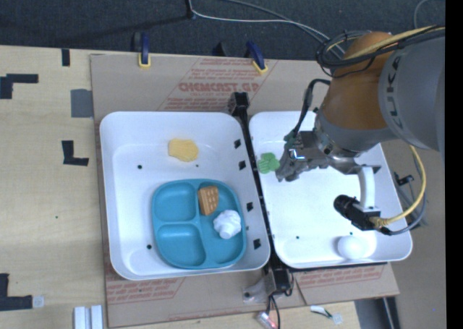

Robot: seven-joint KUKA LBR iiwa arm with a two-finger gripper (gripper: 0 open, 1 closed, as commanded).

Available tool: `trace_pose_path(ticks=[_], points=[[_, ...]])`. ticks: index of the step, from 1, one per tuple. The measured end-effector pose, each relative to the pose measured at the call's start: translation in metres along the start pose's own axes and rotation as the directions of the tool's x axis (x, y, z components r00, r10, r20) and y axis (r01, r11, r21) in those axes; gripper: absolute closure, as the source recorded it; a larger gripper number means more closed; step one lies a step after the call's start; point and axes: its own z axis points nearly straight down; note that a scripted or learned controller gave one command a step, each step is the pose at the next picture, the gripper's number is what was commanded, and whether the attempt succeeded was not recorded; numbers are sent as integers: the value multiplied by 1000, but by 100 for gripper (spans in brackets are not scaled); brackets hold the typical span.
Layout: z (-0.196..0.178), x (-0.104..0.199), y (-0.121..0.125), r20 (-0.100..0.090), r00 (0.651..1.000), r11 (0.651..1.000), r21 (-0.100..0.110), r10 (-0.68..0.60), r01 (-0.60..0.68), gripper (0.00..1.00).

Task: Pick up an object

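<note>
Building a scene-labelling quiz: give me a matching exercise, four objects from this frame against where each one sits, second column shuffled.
Objects:
1. yellow piece
2. green object
3. white ball
4. brown waffle piece

Places:
A. right bin, near front corner
B. on the blue tray's divider
C. left bin floor, behind the tray
D. right bin, by its left wall, next to the end effector

Pairs: 1-C, 2-D, 3-A, 4-B
</note>
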Motion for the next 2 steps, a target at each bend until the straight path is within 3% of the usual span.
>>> trace_pose_path(ticks=[2], points=[[-9, 105, -14, 0, 1000, 1000, 1, 0, 0, 100]])
